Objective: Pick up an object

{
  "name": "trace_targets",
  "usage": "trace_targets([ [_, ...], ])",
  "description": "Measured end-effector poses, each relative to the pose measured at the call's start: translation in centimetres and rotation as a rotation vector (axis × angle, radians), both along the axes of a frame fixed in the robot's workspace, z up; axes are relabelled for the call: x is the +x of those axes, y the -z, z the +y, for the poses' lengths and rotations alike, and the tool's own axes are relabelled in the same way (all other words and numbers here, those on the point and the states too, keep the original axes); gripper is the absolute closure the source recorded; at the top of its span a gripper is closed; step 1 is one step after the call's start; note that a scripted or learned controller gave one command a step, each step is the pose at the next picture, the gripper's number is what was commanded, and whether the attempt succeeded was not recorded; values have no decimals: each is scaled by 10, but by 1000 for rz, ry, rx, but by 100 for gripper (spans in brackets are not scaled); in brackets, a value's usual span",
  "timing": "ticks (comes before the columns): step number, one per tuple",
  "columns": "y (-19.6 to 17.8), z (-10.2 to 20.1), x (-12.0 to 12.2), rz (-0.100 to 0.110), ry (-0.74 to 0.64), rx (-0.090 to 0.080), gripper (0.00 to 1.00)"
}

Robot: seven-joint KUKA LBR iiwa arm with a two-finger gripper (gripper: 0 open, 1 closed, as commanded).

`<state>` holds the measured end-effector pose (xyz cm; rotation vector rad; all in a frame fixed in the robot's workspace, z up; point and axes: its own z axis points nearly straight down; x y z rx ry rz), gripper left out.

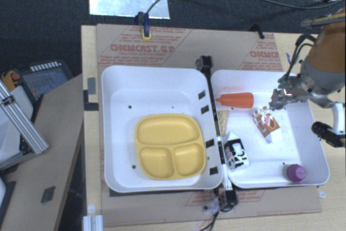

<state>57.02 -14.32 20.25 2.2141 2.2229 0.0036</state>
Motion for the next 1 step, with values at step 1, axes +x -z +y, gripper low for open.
trace_targets([
  [1, -3, 58, 19, 0, -6, 3, 100],
])
